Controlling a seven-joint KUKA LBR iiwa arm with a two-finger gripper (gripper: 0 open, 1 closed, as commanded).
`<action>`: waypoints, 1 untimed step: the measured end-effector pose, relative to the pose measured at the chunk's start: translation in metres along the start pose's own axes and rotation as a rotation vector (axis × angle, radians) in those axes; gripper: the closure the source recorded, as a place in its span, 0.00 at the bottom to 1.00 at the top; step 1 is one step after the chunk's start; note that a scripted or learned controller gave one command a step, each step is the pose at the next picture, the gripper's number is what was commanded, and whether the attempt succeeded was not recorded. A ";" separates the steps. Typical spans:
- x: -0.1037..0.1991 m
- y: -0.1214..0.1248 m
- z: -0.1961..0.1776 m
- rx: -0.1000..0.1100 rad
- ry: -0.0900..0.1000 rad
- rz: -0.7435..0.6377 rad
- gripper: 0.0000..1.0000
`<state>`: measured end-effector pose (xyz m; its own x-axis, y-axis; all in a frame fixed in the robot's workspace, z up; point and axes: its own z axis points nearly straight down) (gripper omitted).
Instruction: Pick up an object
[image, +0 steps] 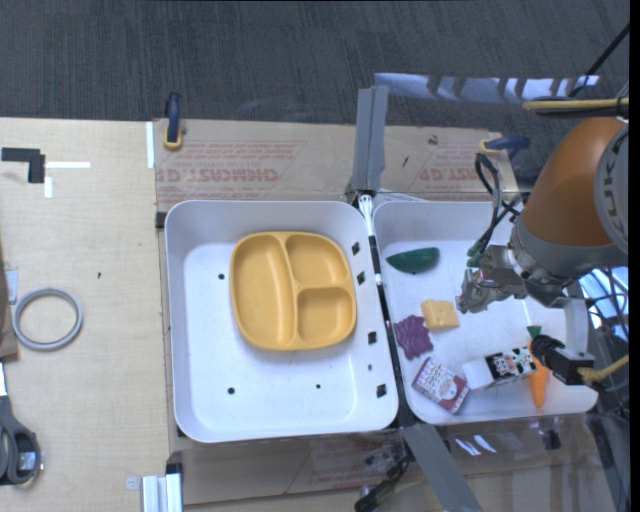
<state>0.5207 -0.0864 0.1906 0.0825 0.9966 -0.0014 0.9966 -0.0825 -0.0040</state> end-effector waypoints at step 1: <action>-0.035 -0.006 -0.006 0.000 0.000 0.298 0.00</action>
<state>0.5120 -0.1212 0.1962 0.3710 0.9286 -0.0027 0.9286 -0.3710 -0.0029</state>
